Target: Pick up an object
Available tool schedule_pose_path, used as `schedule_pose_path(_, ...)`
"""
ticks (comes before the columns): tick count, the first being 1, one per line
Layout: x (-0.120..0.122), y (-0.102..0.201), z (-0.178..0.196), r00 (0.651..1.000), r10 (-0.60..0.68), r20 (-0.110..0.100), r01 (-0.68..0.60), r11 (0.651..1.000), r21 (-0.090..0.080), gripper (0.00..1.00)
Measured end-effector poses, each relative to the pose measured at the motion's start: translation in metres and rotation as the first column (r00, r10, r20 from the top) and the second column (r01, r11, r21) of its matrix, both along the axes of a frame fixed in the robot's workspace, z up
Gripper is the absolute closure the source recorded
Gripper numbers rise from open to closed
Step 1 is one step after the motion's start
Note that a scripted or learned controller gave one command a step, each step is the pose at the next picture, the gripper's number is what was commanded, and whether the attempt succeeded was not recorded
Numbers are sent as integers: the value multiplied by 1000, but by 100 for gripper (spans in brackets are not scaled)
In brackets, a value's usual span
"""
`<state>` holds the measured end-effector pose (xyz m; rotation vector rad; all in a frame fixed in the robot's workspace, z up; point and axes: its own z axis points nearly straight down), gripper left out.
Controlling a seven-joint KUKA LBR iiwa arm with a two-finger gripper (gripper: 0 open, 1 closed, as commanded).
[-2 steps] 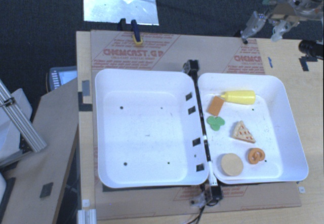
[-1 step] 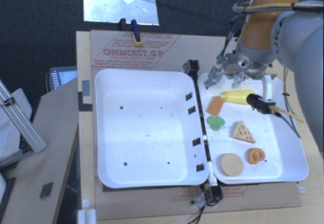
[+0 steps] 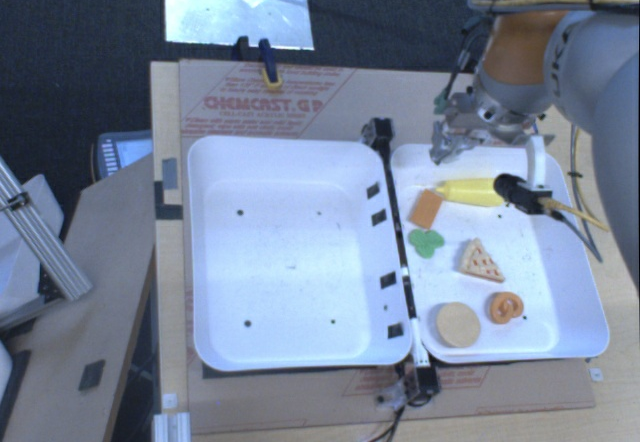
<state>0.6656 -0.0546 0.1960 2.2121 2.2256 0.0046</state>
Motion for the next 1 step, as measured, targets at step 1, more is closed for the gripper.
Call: schedule_pose_path(1, -118, -70, -1, 1000, -14, -9, 14, 1000, -3, 100)
